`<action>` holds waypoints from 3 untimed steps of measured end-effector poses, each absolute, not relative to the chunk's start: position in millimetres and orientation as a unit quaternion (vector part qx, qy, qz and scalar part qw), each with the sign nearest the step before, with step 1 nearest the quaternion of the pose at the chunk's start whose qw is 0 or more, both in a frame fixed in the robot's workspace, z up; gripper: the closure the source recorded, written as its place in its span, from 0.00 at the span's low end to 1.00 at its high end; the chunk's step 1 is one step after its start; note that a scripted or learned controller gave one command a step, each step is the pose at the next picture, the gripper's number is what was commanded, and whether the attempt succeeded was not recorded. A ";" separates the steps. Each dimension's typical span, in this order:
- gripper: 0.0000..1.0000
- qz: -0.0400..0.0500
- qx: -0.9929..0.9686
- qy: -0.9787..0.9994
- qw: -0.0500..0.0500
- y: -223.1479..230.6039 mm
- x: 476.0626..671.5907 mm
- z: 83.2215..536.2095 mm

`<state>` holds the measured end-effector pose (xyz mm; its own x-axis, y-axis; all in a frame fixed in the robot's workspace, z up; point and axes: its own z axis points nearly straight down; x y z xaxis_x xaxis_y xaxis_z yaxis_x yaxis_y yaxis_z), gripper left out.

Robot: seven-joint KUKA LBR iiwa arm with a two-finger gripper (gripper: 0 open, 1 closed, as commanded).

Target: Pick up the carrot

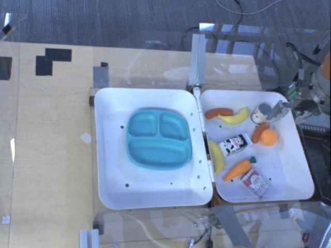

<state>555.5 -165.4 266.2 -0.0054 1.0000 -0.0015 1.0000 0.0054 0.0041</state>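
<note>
Lay slantwise on the floor of the right shallow white bin [289, 187]: the small orange carrot with a green top [238, 170], untouched. Just beside that carrot, toward the bin's left wall, a yellow banana [216, 156]; just above it, a black-and-white milk carton [235, 143]; just below-right, a red patterned packet [255, 183]. Well apart from the carrot, over the bin's upper right rim, hovered the grey two-finger gripper [280, 110], likely staged for approach. Jaw state: cannot tell.
</note>
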 end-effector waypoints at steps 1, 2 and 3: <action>0.00 0.002 0.709 0.706 0.003 -158.6 534.2 120.7; 0.00 0.003 0.676 0.737 0.006 -124.2 527.4 89.7; 1.00 0.007 0.675 0.738 0.009 -122.4 530.6 101.8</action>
<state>530.6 -122.4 101.8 -0.0892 0.9960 -0.0037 0.9958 0.0893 0.0215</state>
